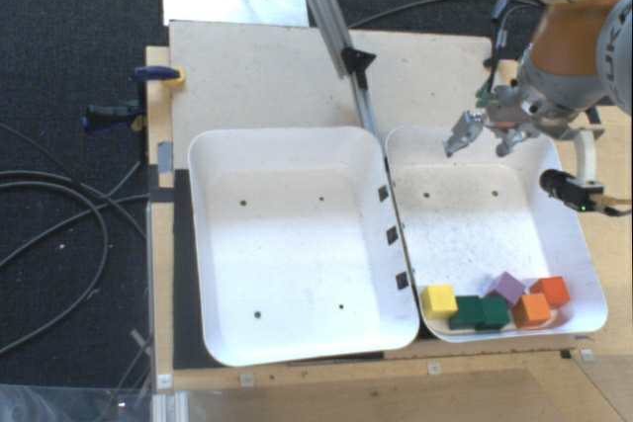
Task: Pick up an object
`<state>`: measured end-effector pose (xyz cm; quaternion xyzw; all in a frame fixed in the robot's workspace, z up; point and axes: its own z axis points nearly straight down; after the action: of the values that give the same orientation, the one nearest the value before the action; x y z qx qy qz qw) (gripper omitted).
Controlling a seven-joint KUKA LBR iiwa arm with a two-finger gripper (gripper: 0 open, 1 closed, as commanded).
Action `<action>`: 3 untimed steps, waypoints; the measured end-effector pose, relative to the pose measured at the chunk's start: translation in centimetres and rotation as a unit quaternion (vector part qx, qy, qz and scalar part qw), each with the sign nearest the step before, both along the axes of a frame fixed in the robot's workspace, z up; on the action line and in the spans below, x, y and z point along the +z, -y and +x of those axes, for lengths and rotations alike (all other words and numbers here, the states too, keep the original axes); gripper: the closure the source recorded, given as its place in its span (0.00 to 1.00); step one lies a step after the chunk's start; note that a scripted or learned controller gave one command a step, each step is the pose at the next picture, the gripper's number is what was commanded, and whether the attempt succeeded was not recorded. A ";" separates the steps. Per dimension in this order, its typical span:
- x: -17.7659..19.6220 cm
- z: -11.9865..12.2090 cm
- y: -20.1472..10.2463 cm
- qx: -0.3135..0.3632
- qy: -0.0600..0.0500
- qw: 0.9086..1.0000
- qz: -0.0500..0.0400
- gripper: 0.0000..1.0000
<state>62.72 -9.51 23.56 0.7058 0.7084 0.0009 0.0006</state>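
The grey two-finger gripper [485, 137] hangs over the right shallow white plastic bin's [569, 242] far rim, jaws spread apart, grasping nothing. Small coloured cubes cluster at that bin's near edge: a yellow block [438, 299], green blocks [480, 312], a purple block [508, 287] and orange blocks [540, 302].

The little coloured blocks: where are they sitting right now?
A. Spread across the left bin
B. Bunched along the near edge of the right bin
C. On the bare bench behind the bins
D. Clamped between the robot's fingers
B. The yellow block, green blocks, purple block and orange blocks huddle together along the near edge of the right bin, while the gripper hangs open over that bin's far edge with nothing between its fingers.
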 end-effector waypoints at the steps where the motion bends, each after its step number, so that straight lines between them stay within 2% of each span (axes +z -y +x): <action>1: 0.0 0.0 0.0 0.000 0.000 1.000 0.000 0.00; 2: 6.2 -3.7 1.2 -0.002 0.003 1.000 -0.001 0.00; 3: -3.0 -4.9 3.7 -0.002 -0.004 1.000 0.000 0.00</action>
<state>57.78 -13.23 20.54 0.7076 0.7066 -0.0023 -0.0023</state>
